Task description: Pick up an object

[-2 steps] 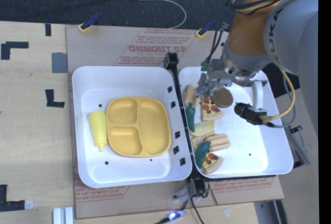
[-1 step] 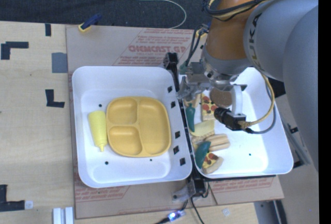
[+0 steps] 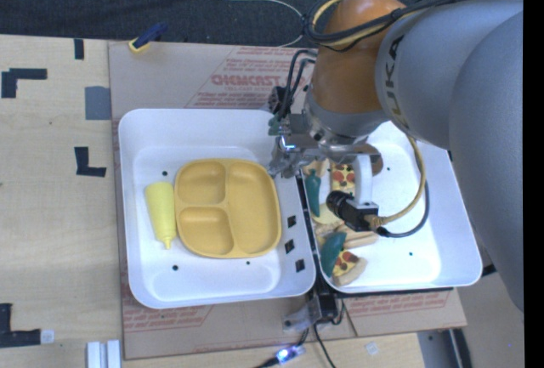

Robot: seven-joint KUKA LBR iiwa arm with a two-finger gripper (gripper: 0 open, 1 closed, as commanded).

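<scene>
Gripper partly behind orange wrist

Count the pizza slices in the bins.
2, both in the right bin: one slice under the arm, another near the front edge. The arm may hide more.

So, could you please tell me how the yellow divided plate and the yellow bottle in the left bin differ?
The yellow divided plate is broad, flat and rounded-square, with three compartments; the yellow bottle is narrow and elongated, with a nozzle. The plate sits near the middle of the left bin, while the bottle lies on its side just left of the plate, nozzle toward the near edge. Both are the same yellow and lie in the same bin.
</scene>
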